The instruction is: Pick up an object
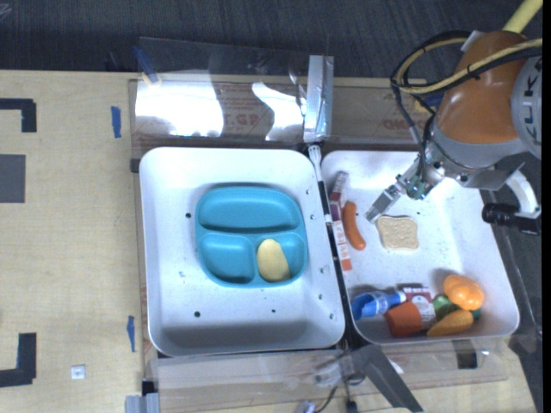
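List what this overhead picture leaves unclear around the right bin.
- Gripper: too small and blurred in the camera view to judge its grip.
- Pile in the bin's near corner: items overlap, so their shapes stay partly hidden.
- Small packet by the divider: label too small to read.

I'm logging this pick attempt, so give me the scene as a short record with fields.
gripper: hanging over the right bin, above the bread slice, nothing seen between its fingers
right bin items: bread slice; sausage at the left wall; pile of toy food along the near edge
left bin: blue divided tray holding a yellow egg-shaped piece
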Controlling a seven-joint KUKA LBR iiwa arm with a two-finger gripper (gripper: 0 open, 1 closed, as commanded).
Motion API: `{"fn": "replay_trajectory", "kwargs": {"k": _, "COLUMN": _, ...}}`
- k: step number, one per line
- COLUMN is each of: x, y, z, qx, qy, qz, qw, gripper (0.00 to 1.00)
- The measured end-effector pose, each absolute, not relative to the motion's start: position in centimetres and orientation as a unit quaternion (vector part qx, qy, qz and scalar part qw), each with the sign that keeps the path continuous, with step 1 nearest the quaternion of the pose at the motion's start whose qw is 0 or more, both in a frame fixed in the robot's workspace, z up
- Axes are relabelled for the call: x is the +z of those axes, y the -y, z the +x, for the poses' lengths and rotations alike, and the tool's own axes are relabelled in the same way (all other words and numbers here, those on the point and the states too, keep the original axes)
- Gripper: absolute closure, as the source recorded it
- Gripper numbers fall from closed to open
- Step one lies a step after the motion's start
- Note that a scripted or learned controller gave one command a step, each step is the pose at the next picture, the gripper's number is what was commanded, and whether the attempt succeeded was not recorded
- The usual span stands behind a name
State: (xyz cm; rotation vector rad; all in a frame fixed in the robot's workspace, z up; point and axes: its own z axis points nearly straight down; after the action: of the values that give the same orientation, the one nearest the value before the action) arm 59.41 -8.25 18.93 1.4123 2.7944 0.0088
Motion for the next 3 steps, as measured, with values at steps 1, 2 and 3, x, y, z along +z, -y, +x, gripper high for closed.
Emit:
{"fn": "replay_trajectory", "kwargs": {"k": 1, "x": 11.2, "y": 11.1, "z": 63.5, "qx": -0.0002, "qy": -0.916, "qz": 0.401, "qw": 0.000, "gripper": 0.00}}
{"fn": "replay_trajectory", "kwargs": {"k": 2, "x": 12.1, "y": 15.9, "z": 64.0, "qx": 0.0004, "qy": -0.905, "qz": 0.425, "qw": 0.004, "gripper": 0.00}}
{"fn": "replay_trajectory", "kwargs": {"k": 3, "x": 9.3, "y": 16.5, "z": 60.9, "qx": 0.0025, "qy": -0.910, "qz": 0.415, "qw": 0.007, "gripper": 0.00}}
